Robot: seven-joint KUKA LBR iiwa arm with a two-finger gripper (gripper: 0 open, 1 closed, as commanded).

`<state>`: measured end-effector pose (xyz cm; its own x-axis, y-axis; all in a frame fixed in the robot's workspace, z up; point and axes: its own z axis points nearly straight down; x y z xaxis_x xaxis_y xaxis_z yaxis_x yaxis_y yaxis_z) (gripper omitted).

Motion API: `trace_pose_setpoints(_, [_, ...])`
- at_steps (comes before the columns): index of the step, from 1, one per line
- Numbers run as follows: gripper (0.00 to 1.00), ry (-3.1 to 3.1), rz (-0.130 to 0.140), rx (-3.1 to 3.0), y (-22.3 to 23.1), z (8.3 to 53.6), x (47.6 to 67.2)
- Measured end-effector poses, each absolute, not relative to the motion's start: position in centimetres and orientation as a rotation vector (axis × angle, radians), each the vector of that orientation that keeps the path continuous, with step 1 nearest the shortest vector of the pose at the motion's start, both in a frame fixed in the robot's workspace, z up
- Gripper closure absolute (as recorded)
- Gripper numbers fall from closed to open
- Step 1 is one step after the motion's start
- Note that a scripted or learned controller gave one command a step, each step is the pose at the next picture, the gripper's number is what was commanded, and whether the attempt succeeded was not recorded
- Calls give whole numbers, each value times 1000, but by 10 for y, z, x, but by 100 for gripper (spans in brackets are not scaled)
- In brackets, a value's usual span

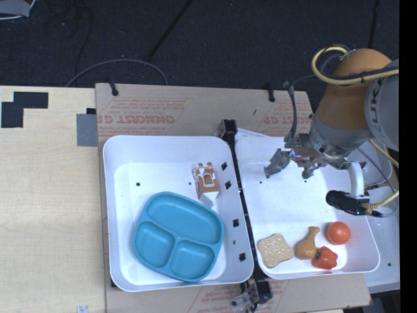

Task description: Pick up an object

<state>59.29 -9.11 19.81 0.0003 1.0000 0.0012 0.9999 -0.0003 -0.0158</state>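
Camera view, nearest edge first: slice of toast point(275, 250), drumstick point(307, 243), red pepper point(325, 258) and tomato point(338, 233) line the right bin's point(287, 197) front. Across the divider, a blue divided plate point(177, 236), an orange toy point(206, 179) behind it. Farther back, the gripper point(293, 164) hangs over bare bin floor, jaws spread, grasping nothing.

Two white bins point(124, 175) sit mid-frame. The left one holds a light blue tray point(177, 236) and an orange-and-white toy point(206, 178). At lower right lie tan toast point(274, 250), a brown gourd point(307, 244), an orange-red tomato point(338, 233) and a red pepper point(325, 259).
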Motion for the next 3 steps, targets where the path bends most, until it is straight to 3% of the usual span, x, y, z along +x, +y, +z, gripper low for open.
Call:
trace_pose_setpoints(1, [0, -2222, 1, -2219, -91, 207, 596])
trace_pose_setpoints(3, [0, -2220, 3, -2219, -84, 109, 603])
